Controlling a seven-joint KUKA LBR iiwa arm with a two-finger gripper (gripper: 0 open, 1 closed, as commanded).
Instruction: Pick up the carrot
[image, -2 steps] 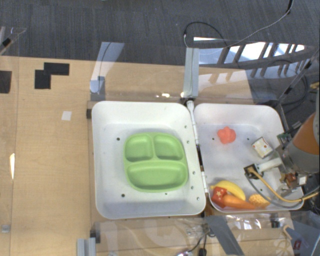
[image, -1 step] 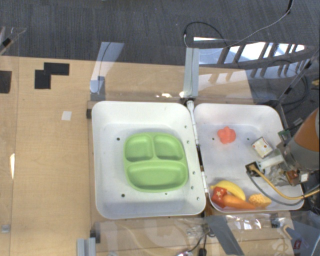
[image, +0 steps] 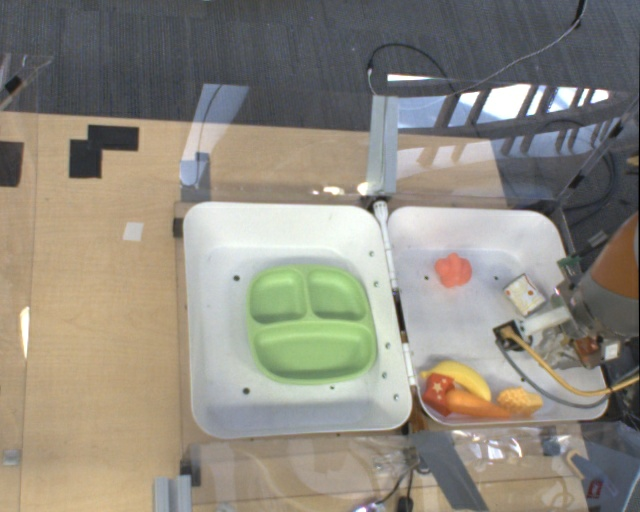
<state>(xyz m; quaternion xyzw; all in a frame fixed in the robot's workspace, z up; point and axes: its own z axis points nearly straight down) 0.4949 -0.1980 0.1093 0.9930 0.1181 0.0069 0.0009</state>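
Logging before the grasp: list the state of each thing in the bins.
carrot: lying flat, right bin near edge, against the banana, not held.
banana: lying flat beside the carrot.
green plate: right side up, flat in left bin.
pink toy: resting alone, right bin.

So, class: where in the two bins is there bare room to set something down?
Left bin: a bare band rings the green plate on all sides. Right bin: bare floor between the pink toy and the banana. Crowded: its near edge, where banana, carrot and a yellow-orange piece bunch, and its right side under the arm.
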